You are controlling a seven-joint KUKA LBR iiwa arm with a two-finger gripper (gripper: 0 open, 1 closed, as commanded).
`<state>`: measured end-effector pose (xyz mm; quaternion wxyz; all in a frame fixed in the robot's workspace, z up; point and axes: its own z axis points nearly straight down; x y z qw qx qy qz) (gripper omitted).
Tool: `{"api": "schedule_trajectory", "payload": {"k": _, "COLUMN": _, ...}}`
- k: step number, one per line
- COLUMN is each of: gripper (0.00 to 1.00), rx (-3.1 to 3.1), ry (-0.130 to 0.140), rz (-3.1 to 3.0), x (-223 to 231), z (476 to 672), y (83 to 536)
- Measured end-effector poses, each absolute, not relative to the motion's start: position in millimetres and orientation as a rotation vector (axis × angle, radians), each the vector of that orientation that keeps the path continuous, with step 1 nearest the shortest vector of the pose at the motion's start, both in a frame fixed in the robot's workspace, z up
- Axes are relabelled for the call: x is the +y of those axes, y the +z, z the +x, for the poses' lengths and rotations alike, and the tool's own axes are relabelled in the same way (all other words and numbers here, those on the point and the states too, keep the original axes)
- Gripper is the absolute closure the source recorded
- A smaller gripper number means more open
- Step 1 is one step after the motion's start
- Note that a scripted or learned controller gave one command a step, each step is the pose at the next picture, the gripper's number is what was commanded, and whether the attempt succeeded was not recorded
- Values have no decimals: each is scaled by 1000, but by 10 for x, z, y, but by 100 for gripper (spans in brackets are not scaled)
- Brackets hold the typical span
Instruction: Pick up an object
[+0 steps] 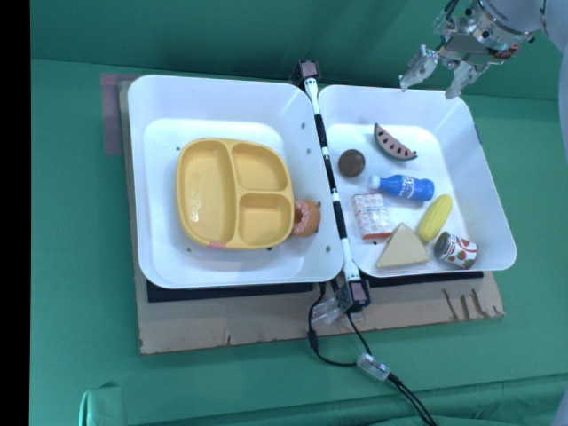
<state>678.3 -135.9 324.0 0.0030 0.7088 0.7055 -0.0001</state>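
Note:
My gripper hangs open above the far edge of the right bin, with nothing between its fingers. Below it in that bin lie a watermelon slice, a brown ball, a blue bottle, a red-and-white packet, a corn cob, a cheese wedge and a small can. The watermelon slice is the nearest to the gripper.
The left bin holds a yellow divided plate with an orange doughnut against its right rim. A black-and-white bar runs between the bins. A cable trails off the front of the cardboard base.

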Motion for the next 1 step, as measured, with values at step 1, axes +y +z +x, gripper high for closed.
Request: {"api": "schedule_trajectory", "payload": {"k": 1, "gripper": 0, "rx": 2211, "ry": 2, "rz": 2223, "x": -1413, "z": 6287, "y": 3294}}
